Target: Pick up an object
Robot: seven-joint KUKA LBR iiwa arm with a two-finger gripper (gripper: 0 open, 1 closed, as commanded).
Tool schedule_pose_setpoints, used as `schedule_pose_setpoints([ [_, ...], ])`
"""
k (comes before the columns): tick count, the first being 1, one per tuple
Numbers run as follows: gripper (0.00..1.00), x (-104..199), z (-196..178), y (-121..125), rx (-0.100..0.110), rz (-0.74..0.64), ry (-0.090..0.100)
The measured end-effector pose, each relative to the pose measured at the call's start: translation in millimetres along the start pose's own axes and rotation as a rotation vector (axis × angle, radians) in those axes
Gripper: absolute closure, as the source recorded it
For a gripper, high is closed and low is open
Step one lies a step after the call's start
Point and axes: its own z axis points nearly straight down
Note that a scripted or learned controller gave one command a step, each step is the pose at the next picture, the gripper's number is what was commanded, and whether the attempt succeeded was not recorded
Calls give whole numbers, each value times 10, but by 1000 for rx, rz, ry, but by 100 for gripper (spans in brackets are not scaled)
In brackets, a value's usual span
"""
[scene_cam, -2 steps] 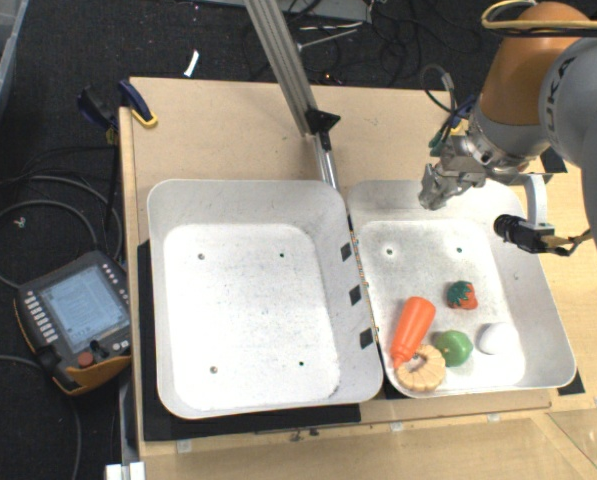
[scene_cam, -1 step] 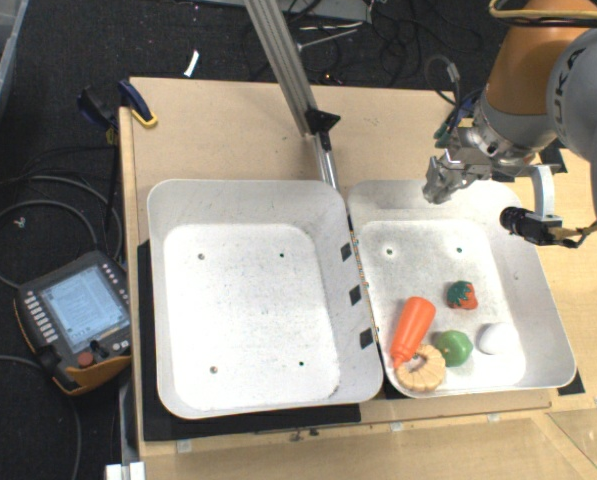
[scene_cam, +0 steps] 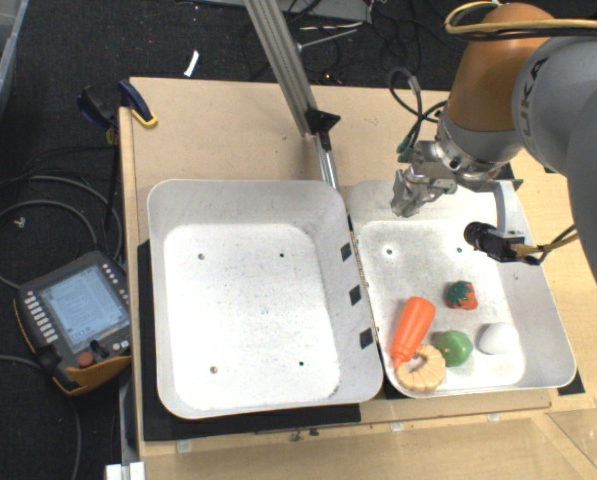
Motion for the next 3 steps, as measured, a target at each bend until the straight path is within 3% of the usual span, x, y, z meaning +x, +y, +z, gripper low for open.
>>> schedule_pose_setpoints([
  [1,100,534,-121,-245,0,-1,1],
  [3,100,1505,-9,-599,2,-1,0],
])
